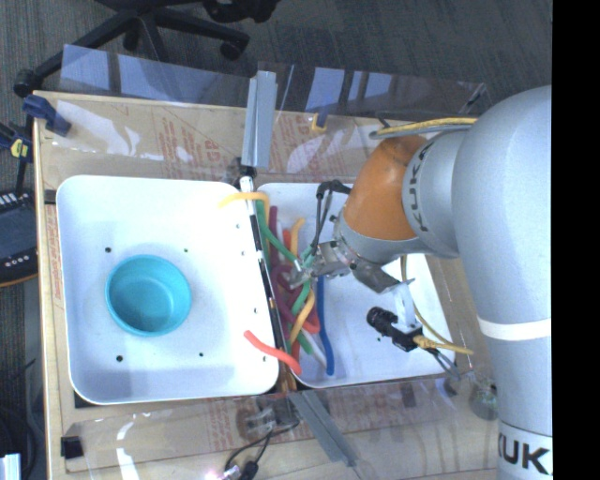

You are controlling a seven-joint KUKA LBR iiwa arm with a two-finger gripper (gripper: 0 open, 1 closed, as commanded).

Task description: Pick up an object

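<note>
The grey arm (487,187) is nearest and covers much of the right bin (375,370). Its claw (314,265) is low over the coloured sticks (300,300) at the bin's nine o'clock side. I cannot tell the claw's state; no pick is visible yet. Farther, the blue bowl (148,295) sits in the left bin (84,202).

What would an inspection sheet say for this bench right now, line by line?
Surface: two white bins; left bin, right bin, side by side.
Job's things: teal bowl in left bin; coloured sticks piled along right bin's left wall, one red stick crossing into the left bin.
Clutter: nothing seen.
Gripper: low over the sticks; grip not discernible.
Cables: yellow cable by a black fitting.
Surroundings: chair base behind bench.
</note>
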